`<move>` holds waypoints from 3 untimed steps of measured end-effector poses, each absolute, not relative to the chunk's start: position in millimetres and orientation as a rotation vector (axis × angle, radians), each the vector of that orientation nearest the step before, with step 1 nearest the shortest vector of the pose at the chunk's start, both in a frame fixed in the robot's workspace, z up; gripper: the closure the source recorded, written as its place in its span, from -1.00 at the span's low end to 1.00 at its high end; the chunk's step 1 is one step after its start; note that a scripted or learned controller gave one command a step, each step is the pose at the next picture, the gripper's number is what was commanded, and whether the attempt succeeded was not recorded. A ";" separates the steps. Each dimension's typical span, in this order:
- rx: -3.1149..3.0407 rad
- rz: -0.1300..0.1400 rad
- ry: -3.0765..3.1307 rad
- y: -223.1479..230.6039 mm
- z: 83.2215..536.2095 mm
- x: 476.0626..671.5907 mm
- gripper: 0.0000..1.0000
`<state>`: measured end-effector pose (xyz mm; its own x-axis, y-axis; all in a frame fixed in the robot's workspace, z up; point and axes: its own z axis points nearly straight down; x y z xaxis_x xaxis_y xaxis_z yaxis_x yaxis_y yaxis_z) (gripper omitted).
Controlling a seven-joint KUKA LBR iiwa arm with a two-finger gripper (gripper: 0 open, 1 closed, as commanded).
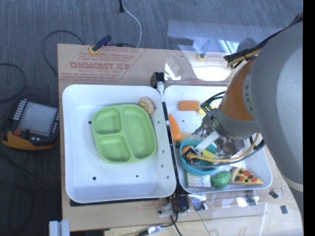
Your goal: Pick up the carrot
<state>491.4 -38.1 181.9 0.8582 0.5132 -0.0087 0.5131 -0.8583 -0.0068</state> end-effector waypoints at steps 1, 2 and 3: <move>-3.072 0.014 -0.648 3.4 182.0 491.1 -1.00; -3.067 0.015 -0.677 -56.8 182.4 481.6 -1.00; -3.126 0.011 -0.319 -33.7 182.4 556.5 -1.00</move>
<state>556.5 -33.7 182.4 0.9793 0.2023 -0.0067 0.2023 -0.9793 -0.0002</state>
